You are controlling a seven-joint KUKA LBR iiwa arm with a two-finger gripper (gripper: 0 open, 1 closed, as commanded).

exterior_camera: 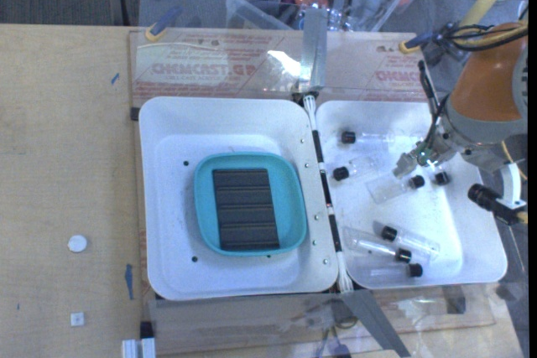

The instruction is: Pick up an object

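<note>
Arm [491, 80] reaching in from 3 o'clock, jaws [417, 163] hanging low over the right bin [482, 264]. Cannot tell jaw state. Clear vials with black caps [394, 237] lying scattered across that bin, from 11 to 6 o'clock; one vial [379, 190] lying just beside the jaws. Left bin [159, 180] carrying a teal tray [289, 197] with a dark ribbed insert [245, 210].

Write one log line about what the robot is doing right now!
task: pick up an object | gripper: low in right bin among clear vials | grasp: cannot tell | left bin: teal tray
</note>
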